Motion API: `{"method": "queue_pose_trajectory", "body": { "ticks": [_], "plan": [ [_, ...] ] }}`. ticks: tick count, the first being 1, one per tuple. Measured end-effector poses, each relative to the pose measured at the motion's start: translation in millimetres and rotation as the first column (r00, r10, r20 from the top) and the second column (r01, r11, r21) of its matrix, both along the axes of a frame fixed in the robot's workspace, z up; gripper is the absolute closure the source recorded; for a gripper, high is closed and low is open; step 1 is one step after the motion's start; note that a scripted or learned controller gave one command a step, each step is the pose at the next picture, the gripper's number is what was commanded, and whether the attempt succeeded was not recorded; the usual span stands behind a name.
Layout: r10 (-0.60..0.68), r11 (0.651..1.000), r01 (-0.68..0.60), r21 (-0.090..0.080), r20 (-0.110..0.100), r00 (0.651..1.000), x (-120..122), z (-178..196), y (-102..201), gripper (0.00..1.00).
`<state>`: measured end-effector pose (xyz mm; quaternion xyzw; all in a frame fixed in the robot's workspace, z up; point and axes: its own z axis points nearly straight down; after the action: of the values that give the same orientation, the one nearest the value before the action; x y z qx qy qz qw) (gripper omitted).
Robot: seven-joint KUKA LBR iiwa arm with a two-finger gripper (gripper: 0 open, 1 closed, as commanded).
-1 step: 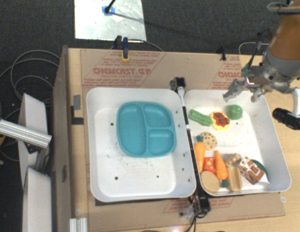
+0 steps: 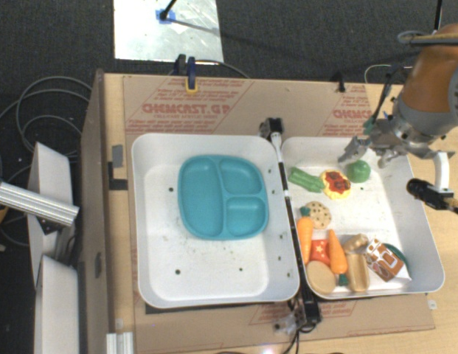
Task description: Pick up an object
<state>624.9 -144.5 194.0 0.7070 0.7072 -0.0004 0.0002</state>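
Hovering at the upper right of the frame, the gripper (image 2: 370, 150) hangs with fingers spread and holding nothing just above the green ball (image 2: 358, 171), which sits in the right bin (image 2: 424, 253) beside the yellow-red toy (image 2: 336, 184).

Open floor mid right bin (image 2: 406, 220); toys crowd its front edge, teal tray (image 2: 222, 198) fills left bin (image 2: 158, 271).

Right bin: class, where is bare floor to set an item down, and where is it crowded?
In the right bin, bare floor lies between the cookie and the right wall. The near edge is crowded: carrots, bread. The gripper hangs over the far side.
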Motion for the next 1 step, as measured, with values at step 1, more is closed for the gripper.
{"method": "queue_pose_trajectory", "body": {
  "ticks": [1],
  "plan": [
    [0.001, 1.000, -0.001, 0.000, 0.005, 1.000, 20.8, -89.3, -12.3, 0.00]
  ]
}}
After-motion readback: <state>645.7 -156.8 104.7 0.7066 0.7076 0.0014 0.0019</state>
